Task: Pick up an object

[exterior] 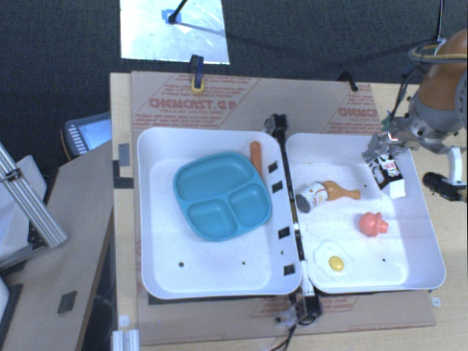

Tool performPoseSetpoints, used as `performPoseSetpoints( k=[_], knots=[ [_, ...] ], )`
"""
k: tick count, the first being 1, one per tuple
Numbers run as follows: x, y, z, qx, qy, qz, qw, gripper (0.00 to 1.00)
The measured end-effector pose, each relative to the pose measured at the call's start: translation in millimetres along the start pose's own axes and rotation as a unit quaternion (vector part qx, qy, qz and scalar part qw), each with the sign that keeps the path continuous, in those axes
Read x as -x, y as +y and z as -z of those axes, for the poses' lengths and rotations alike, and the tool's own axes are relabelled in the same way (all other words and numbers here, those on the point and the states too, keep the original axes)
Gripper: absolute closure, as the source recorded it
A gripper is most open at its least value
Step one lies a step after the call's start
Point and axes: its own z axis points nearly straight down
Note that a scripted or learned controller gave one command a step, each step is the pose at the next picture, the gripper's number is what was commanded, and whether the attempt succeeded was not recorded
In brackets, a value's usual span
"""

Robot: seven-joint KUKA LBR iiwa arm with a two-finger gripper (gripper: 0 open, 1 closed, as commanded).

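Three toys (373, 224) are lying in the right-hand bin (409, 273); the gripper (382, 149) is hovering at upper right, grip unreadable, with the bottle (333, 191) nearest, lower left of it, long axis running left-right

The divided plate (223, 205) is plain blue, the sausage (255, 154) orange, the small toy (373, 224) pink, the fried egg (333, 258) white with a yellow yolk.

Silver sheet (146, 28) behind printed cardboard (307, 101)
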Motion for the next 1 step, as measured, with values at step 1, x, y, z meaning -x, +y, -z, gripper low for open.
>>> performPoseSetpoints(
  k=[1],
  knots=[
    [0.3,-0.2,65.6,0.002,-0.001,0.000,1.0000,1.00]
  ],
)
